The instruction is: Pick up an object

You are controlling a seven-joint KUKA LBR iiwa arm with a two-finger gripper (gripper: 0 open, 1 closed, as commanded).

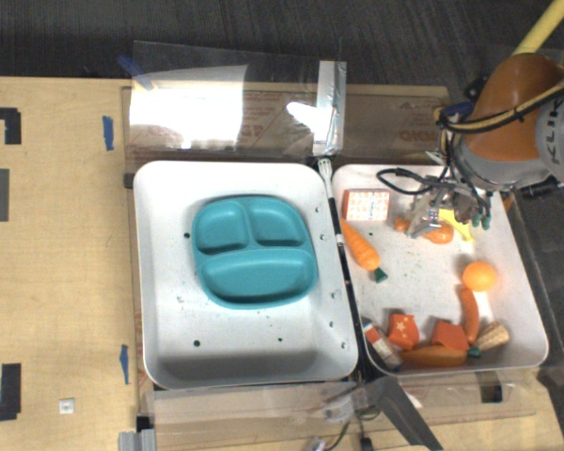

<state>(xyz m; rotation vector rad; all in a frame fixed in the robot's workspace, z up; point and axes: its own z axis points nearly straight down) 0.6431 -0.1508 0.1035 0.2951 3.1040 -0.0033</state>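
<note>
My gripper (430, 216) hangs low over the back of the right bin (526, 289), under the grey arm with its orange band (512, 97). Directly beneath it lie a small orange piece (440, 235) and a yellow piece (464, 224), partly covered by the gripper. I cannot tell whether it touches either one. A pink-and-white box (365, 205) lies just to its left. A toy carrot (362, 249) rests along the bin's left wall. An orange ball (479, 275) sits toward the right side.
The right bin's front holds a red sausage shape (468, 314), a red cube (402, 328), a red block (448, 334), a long orange piece (430, 353) and a tan cork-like piece (494, 336). The left bin (160, 327) holds a teal divided plate (254, 250).
</note>
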